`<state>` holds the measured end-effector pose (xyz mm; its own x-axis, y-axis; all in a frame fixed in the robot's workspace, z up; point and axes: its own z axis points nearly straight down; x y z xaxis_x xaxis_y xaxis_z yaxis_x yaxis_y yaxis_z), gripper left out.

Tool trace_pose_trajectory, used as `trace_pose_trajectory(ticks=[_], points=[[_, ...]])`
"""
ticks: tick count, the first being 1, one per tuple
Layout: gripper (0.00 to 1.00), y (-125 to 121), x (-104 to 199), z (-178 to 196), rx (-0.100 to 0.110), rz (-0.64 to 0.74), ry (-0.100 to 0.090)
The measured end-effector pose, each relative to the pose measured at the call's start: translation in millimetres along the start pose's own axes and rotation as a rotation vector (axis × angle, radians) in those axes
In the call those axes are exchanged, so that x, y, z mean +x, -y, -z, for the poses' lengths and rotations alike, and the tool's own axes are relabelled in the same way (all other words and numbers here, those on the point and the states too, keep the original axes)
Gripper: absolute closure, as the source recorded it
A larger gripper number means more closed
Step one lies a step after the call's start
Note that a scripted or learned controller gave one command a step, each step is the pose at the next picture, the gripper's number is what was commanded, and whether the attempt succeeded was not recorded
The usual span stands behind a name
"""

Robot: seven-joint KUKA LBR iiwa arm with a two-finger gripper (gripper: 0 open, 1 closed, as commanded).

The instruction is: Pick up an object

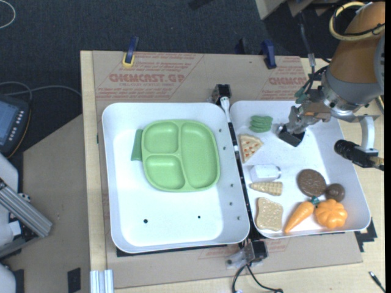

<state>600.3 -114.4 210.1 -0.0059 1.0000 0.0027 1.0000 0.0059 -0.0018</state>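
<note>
end effector (pixel 292 133) seen low over right bin (pixel 360 218), upper middle | opening cannot be told, nothing seen held | green disc (pixel 261 123) just left | pizza (pixel 248 146) below-left

We see even, bright overhead light; the white bins (pixel 122 224) near blown-out, with soft shadows. Below the gripper (pixel 292 133) the toy food stays fairly crisp. The picture is slightly soft and grainy, dimmer toward the dark floor (pixel 61 17).
</note>
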Motion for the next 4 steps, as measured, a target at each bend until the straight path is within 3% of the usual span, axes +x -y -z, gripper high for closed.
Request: trace_pose_trajectory(ticks=[1, 2, 4], points=[[1.00, -10, 57, 20, -0.005, 0.000, 0.001], [1.00, -11, 74, 4, 0.001, -0.004, 0.002], [1.00, -21, 71, 9, -0.004, -0.006, 0.004]])
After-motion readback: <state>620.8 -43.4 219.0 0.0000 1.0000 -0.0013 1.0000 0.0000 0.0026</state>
